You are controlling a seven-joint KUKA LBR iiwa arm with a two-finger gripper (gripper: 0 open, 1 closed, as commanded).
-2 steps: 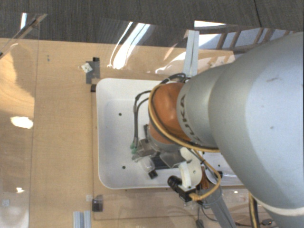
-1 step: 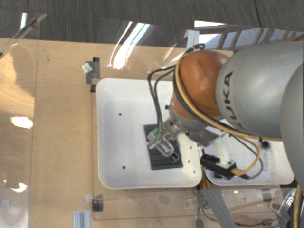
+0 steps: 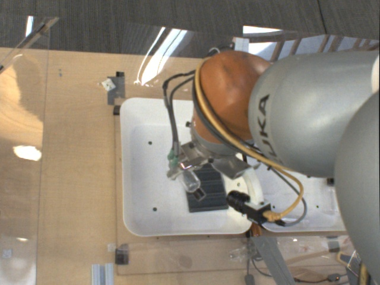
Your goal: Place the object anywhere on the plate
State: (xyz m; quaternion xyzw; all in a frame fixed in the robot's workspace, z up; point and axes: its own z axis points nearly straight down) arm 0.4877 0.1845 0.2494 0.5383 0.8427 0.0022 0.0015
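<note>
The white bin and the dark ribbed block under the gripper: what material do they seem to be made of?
The white bin looks like moulded plastic with a smooth, slightly glossy finish: rounded corners and soft highlights. The dark ribbed block seems to be matte rubber or plastic, judging by its parallel grooves and lack of shine; the view cannot settle which.

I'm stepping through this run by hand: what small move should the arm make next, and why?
Probably a short, slow lift straight up to show what is under the wrist. The arm hangs low over the white bin, its gripper beside a dark ribbed block. A curved white edge that may be the plate peeks out by the block, and no object is visibly held.
</note>
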